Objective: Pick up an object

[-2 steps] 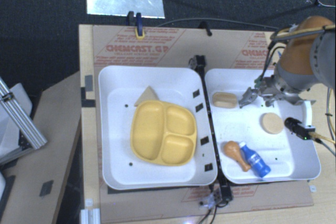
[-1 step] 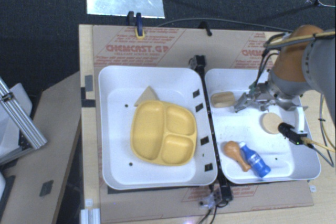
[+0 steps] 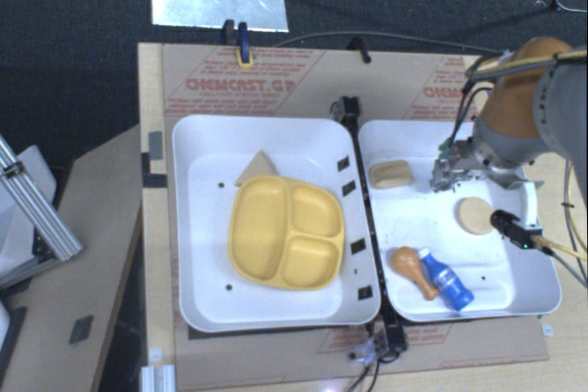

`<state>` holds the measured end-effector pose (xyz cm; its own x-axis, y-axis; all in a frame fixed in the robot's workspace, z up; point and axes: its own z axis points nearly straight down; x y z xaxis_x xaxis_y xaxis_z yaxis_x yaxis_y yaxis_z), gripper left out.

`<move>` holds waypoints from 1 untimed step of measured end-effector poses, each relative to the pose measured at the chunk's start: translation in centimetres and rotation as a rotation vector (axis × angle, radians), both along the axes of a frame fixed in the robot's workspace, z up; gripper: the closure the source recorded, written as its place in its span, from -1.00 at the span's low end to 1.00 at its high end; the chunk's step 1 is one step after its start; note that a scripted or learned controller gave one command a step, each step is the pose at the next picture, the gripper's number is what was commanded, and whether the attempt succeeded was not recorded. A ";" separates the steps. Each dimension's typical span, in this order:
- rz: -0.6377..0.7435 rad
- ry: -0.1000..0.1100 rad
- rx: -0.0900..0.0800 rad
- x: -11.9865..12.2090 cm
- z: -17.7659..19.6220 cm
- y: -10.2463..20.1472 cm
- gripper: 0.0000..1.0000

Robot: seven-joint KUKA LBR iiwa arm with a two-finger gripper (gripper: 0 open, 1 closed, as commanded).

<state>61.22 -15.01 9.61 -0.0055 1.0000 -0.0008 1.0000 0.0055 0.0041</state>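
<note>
Two shallow white bins are seen side by side on the bench. In the right bin (image 3: 528, 289), the gripper (image 3: 447, 176) is lowered near the bin's rear part, between a tan bar-shaped block (image 3: 390, 173) to its left and a pale round disc (image 3: 476, 216) in front of it. It appears to be touching neither of them. Whether the tool is spread or closed cannot be told from this slant, and nothing is visibly held. Nearer the front of that bin, an orange drumstick-shaped toy (image 3: 412, 268) is lying against a blue bottle (image 3: 447, 280). The left bin (image 3: 197, 225) is occupied by a yellow divided plate (image 3: 285, 232), with a tan wedge (image 3: 258, 166) just behind it.
</note>
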 end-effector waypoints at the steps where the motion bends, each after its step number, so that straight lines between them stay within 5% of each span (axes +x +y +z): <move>1: -0.002 -0.001 0.000 0.1 4.4 -0.2 1.00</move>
<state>61.29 -15.18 13.99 -0.0038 1.0000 -0.0012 1.0000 0.0038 0.0055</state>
